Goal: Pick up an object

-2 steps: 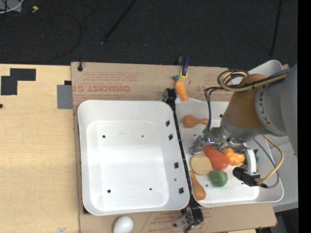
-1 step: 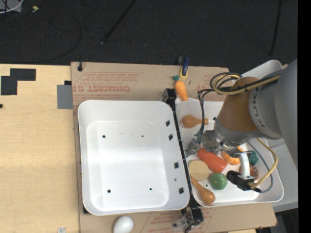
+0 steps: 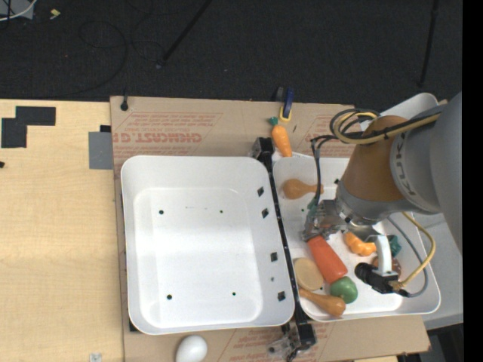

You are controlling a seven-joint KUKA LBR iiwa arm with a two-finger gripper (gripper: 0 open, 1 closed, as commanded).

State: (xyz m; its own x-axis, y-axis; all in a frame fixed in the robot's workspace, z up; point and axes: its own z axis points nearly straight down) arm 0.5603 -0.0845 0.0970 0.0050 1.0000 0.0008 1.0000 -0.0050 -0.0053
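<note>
1. Bench layout. Two white bins stand side by side on a cardboard sheet [image 3: 226, 111]. The left bin [image 3: 196, 240] shows small dark dots on its floor. The right bin [image 3: 294, 170] holds the loose objects.

2. Markings. Red print [image 3: 161, 136] runs across the cardboard above the left bin. It lies upside down to the camera and cannot be read with certainty. More red print shows on the cardboard strip below the bins, too small to read. No object in the bins carries legible writing.

3. Arm. The grey arm [image 3: 423, 157] reaches over the right bin from the right, with its orange band [image 3: 373, 164] above the wrist. The gripper [image 3: 318, 221] sits low inside the right bin. Whether it is open or closed cannot be determined; nothing is visibly held.

4. Objects in the right bin:
- a red-orange cylinder [image 3: 327, 256], lying at a slant, its upper end just below the gripper;
- a green ball [image 3: 343, 289], touching the cylinder's lower end;
- a tan oval piece [image 3: 308, 271], beside the cylinder on its left;
- a tan pear-shaped piece [image 3: 324, 302], near the bin's lower wall;
- a tan spoon-like piece [image 3: 300, 189], above the gripper;
- a small orange piece [image 3: 359, 243], right of the cylinder.

5. Outside the bins: an orange carrot shape [image 3: 281, 140] rests at the right bin's upper rim, and a white ball [image 3: 192, 348] lies below the left bin.
</note>
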